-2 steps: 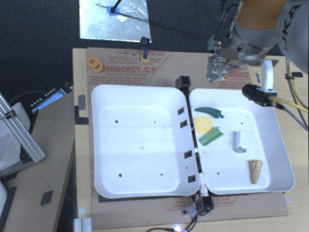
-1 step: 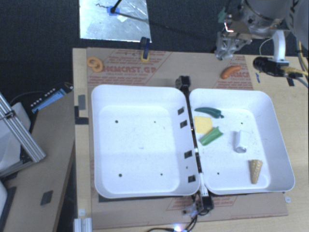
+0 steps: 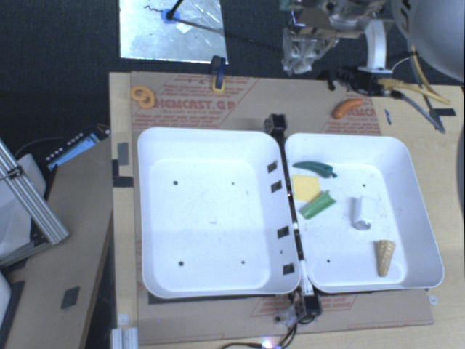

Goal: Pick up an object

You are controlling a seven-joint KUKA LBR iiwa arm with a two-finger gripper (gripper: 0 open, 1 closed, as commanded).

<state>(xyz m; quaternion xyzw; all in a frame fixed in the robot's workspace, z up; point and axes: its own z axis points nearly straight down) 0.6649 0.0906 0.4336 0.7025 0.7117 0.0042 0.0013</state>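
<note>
The right bin holds a dark green pepper, a yellow wedge, a light green piece, a grey L-shaped piece and a tan cone. My gripper hangs high above the bench's far edge, beyond the bins, with nothing visible in it. It is well away from every object in the right bin.
The left bin lies beside the right one, joined by a black divider. On the cardboard behind the bins lie an orange ring, a yellow and blue clip and an orange sausage shape. Cables trail at far right.
</note>
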